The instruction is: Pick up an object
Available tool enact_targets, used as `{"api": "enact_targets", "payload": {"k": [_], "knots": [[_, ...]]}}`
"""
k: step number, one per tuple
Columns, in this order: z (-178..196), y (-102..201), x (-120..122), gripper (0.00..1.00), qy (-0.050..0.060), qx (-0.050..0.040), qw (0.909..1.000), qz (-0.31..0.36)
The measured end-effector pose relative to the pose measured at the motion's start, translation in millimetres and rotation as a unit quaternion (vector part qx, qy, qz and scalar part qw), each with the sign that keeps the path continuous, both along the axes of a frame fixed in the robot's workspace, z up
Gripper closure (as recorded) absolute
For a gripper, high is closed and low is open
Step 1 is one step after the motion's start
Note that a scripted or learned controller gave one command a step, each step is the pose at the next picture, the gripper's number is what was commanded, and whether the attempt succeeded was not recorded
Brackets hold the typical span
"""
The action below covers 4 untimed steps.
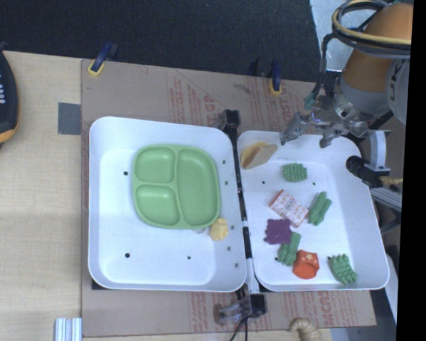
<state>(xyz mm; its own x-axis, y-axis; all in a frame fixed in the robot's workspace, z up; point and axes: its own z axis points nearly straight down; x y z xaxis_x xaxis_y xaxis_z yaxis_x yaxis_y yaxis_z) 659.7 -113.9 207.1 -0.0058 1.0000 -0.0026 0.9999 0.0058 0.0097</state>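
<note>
Arm above the far edge of the right bin (376,232)

The gripper (309,133) hangs with jaws spread wide and nothing between them; the toys lie nearer, the green bumpy piece (294,172) closest.

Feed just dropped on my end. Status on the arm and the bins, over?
Gripper open, above right bin's far rim, holding nothing. Toys untouched in that bin; nearest are tan piece and green bumpy piece. Nothing blocking them.

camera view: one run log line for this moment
gripper: open, above right bin far edge | held: nothing | nearest: tan piece, green round toy | left bin: green divided plate
</note>
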Motion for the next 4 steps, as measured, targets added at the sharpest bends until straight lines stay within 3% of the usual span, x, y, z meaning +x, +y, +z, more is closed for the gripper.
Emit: {"api": "enact_targets", "payload": {"k": [1, 2, 3, 4], "knots": [[-61.7, -41.9, -3.6, 0.00, 0.007, 0.0003, 1.0000, -0.001], [-117.9, 1.0, -75.1, 0.00, 0.011, 0.0023, 0.9999, -0.001], [-105.0, -1.8, -71.7, 1.00, 0.008, 0.0007, 1.0000, -0.001], [-26.0, -55.5, -48.0, 1.00, 0.003, -0.0003, 1.0000, -0.002]]}}
